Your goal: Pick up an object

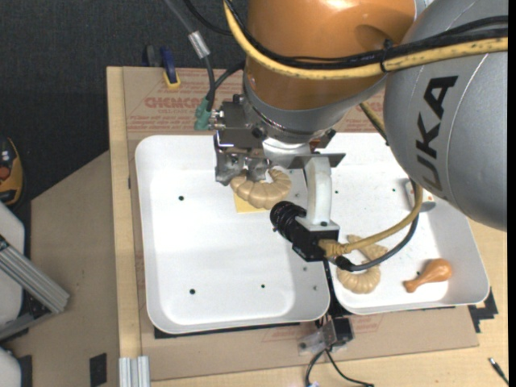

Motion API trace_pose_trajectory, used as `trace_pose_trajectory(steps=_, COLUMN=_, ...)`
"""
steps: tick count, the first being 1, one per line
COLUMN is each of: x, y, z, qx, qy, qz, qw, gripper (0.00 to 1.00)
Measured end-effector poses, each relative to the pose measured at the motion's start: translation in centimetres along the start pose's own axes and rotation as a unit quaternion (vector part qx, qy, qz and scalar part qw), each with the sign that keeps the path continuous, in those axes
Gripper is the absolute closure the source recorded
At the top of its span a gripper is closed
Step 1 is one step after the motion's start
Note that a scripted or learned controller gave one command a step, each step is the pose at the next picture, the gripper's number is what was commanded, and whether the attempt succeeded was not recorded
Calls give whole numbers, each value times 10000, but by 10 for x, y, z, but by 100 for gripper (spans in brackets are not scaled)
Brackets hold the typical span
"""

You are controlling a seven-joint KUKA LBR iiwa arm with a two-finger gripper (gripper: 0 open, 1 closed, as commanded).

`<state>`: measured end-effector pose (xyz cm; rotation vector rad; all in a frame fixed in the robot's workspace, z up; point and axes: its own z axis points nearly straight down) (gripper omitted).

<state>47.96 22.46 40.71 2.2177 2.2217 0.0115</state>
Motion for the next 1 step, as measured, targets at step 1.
trace_pose_trajectory(steps=1, x=-1, y=-3, z=105, qx=94, qy=-43, qz=16, qw=9999, gripper=100)
